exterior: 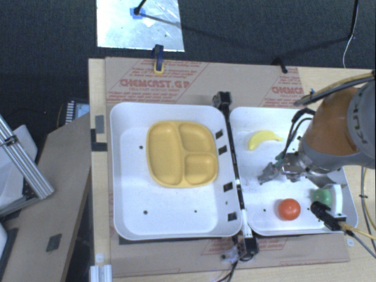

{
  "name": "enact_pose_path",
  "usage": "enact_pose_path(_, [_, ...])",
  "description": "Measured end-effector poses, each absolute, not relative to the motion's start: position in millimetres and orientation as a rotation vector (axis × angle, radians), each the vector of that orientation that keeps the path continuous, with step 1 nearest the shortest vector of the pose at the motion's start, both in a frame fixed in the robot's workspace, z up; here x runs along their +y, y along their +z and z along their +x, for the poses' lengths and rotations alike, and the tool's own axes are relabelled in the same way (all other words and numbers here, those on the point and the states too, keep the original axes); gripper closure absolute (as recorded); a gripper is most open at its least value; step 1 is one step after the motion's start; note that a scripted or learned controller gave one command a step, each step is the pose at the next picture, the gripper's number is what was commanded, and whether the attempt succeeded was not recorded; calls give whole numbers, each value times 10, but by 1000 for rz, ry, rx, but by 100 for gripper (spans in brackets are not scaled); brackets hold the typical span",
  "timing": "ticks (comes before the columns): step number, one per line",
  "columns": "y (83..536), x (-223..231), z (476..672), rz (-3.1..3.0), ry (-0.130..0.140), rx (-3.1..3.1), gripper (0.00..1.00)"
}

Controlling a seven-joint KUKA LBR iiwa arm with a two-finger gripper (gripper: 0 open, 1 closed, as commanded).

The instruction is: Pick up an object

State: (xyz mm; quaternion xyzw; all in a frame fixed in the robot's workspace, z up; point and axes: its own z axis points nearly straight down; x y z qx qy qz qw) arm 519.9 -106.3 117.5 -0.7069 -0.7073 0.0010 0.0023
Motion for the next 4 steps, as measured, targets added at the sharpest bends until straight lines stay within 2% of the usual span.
enact_pose_path(1, [824, -1058, 5198, -2220, 1, -2220, 0])
enact_pose_path(2, [947, -1063, 5210, -2223, -2, -2222, 100])
enact_pose_path(4, [2137, -1017, 5161, -2220, -7, -2231, 100])
